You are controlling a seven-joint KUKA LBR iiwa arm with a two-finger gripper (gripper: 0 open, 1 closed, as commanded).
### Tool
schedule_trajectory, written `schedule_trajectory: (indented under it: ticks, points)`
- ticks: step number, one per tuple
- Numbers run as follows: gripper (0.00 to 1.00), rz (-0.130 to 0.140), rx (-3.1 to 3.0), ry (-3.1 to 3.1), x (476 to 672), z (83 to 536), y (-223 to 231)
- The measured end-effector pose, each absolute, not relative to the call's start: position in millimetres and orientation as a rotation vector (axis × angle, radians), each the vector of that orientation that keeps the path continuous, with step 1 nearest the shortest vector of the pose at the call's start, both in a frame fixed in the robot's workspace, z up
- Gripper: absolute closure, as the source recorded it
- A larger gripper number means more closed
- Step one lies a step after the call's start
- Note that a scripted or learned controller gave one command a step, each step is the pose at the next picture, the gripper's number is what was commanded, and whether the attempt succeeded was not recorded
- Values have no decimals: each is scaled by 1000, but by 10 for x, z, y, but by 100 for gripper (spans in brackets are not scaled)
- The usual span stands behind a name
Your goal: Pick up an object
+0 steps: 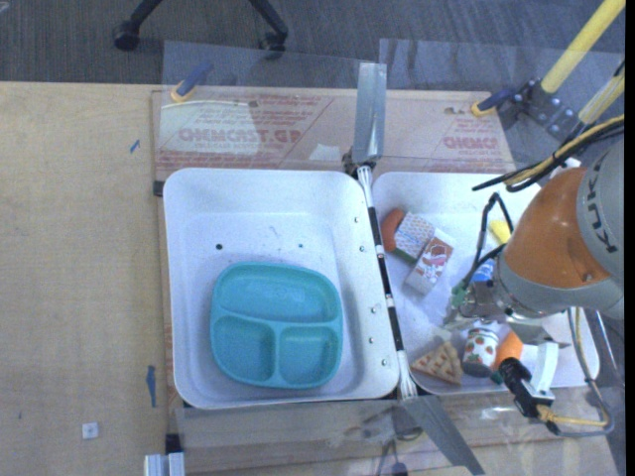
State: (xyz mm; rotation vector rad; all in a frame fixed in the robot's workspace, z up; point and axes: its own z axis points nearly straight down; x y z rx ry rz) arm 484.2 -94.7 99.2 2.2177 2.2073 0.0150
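1. The gripper (474, 310) hangs low over the right bin (448, 194), under the big orange band (556, 236) of the arm.
2. I cannot tell if its fingers are open or closed, or if they hold anything.
3. A small round toy with red spots (481, 350) lies just below the gripper, very near it.
4. A pizza slice toy (438, 363) lies just left of the round toy.
5. An orange piece (510, 345) sits just right of the round toy.
6. Two little boxes (423, 248) lie up and to the left of the gripper, near the wall between the bins.
7. The left bin (198, 216) holds one blue tray (276, 323) with three sections.
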Motion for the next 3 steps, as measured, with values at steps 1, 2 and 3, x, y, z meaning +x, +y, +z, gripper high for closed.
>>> schedule_trajectory:
  ticks: [1,2,3]
  points:
    - [0,15,2218,2207,4841,991,-947]
    - [0,8,2216,2221,4817,885,-945]
    - [0,6,2220,2216,4819,884,-941]
